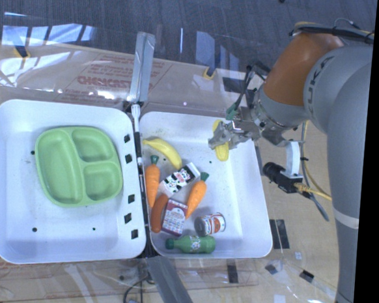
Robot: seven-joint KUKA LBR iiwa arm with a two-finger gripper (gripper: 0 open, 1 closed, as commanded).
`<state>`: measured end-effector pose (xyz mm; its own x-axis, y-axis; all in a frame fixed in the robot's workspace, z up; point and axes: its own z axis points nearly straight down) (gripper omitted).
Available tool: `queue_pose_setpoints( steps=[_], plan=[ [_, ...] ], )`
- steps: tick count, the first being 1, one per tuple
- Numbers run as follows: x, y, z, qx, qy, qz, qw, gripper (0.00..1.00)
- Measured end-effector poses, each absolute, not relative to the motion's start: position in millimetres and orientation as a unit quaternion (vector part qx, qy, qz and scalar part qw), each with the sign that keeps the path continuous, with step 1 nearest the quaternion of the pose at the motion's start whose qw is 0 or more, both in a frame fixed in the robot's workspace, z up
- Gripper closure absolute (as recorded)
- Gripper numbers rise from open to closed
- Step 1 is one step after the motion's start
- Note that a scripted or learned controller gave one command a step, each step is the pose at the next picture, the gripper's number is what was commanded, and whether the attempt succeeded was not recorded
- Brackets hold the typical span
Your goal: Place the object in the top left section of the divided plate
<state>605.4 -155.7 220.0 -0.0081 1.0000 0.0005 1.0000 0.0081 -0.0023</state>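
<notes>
Yellow object (221, 142) (upright), clamped in jaws (220, 138)

Two bins (13, 232), both white. Divided plate (78, 165) in left of frame: pale green, uniform, no pattern. Banana (164, 151) at centre: yellow with dark tips. Two carrots (151, 184) and (196, 195): orange, small green tops. Carton (179, 178): white with black blotches, cow-like print. Second carton (174, 217): dark red with a white label area. Can (210, 224): red and white label, grey metal end. Bottle (192, 244) at lower centre: green, light label. Object at the gripper (225, 141): yellow. Arm (333, 74) at upper right: grey, with orange band.
</notes>
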Motion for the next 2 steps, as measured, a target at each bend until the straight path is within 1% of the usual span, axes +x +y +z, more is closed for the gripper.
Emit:
queue_pose_setpoints(
  steps=[1,2],
  plan=[
    [611.3,-66,234,-0.719,-0.695,0.0011,0.001,1.0],
    [649.3,10,190,-0.7,-0.714,0.0015,0.001,1.0]
  ],
)
